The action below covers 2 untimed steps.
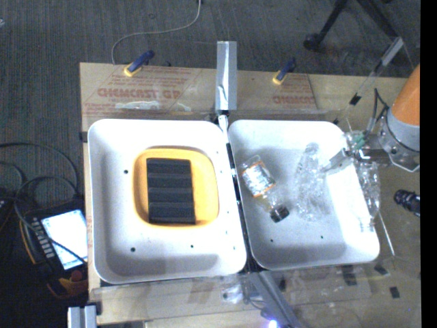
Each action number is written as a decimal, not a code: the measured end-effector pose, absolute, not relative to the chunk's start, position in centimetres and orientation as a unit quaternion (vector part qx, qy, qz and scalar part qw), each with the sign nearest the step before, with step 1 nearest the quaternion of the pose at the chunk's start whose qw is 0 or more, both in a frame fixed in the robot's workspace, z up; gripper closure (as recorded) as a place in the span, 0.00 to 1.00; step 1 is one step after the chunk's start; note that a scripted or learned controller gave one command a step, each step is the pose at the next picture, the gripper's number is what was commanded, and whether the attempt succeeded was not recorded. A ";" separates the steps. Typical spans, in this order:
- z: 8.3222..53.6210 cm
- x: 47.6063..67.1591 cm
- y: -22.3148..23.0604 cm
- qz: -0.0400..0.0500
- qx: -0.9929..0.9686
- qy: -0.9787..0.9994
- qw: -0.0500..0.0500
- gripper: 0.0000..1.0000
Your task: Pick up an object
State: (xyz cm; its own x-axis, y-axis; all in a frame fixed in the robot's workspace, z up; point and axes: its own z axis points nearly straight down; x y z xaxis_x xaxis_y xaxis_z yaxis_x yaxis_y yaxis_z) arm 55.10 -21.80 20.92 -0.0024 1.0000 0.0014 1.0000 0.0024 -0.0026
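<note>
The small clear plastic bottle with an orange label (pixel 263 184) lies untouched near the right white bin's (pixel 307 255) left edge; the gripper (pixel 349 150) hangs at its back-right corner, nothing visibly lifted, grasp state unclear; picking remains undone.

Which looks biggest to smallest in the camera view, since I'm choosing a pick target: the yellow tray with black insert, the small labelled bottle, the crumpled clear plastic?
1. yellow tray with black insert, clearly largest.
2. crumpled clear plastic.
3. small labelled bottle, somewhat smaller, though the plastic's transparent edges are hard to trace.
</note>
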 end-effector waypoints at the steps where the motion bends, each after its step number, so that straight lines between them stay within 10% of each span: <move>1: 9.8 54.9 -21.2 -0.004 -0.691 -0.723 -0.001 0.00; 2: 9.3 57.7 -18.3 -0.004 -0.672 -0.740 -0.008 0.00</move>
